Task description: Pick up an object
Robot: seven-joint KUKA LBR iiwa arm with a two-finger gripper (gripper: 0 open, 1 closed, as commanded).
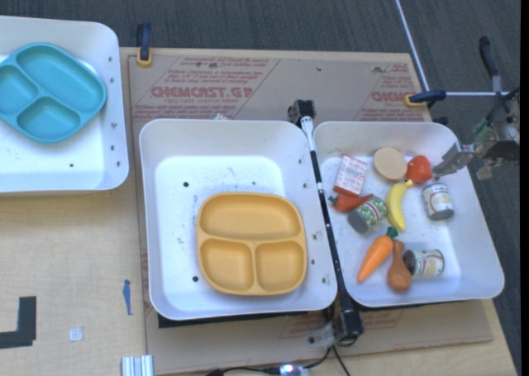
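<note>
looking down on a cardboard-topped bench over dark carpet, with two white bins side by side. finding the gripper [461, 159] hanging at the far right rim of the right bin [488, 279], near the red toy tomato [419, 169] and the upper can [436, 201]; not managing to tell whether the claw is apart or together, and seeing nothing held in it.

finding the candidate objects all crowded in that right bin: a small carton [351, 174], a round tan bun [390, 163], a banana [399, 205], a carrot [376, 257] and a lower can [426, 263] lying on its side. seeing only a yellow divided plate [252, 242] in the left bin [165, 201].

judging the risks: likely slipping off smooth, rounded plastic such as the tomato or banana; rolling either can away, both being hard glossy cylinders; catching two neighbours at once where pieces are touching; striking the bin's raised rim while coming down so close to it. expecting the flat-sided carton to be offering the steadiest hold.
</note>
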